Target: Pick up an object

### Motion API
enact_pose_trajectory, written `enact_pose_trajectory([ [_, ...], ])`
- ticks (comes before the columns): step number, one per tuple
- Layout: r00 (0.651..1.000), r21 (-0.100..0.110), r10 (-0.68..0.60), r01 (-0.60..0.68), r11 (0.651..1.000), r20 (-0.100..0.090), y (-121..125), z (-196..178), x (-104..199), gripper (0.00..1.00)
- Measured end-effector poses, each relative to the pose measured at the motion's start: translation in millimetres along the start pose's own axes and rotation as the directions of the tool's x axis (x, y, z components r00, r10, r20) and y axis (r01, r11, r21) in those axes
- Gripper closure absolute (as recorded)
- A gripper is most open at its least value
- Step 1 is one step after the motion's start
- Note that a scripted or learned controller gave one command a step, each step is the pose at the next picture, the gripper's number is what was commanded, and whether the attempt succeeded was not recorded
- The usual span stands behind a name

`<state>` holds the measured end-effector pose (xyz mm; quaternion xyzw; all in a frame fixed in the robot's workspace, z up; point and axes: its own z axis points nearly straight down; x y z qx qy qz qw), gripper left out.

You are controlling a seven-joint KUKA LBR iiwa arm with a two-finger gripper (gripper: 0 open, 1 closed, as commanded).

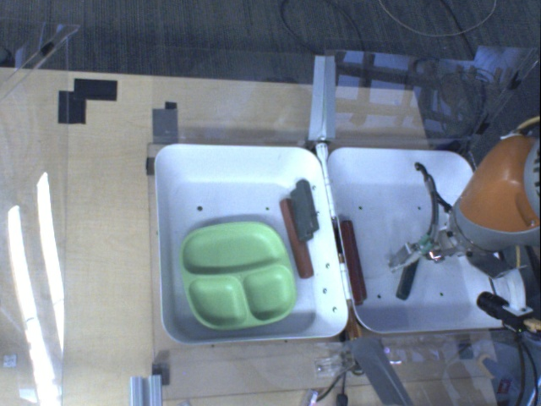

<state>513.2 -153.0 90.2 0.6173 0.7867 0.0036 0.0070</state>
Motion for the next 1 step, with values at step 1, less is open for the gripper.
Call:
enact_pose_trajectory([
  [1,1.0,-0.011,-0.002,0.002,1.0,0.004,4.5,-13.3,-0.6,1.0],
])
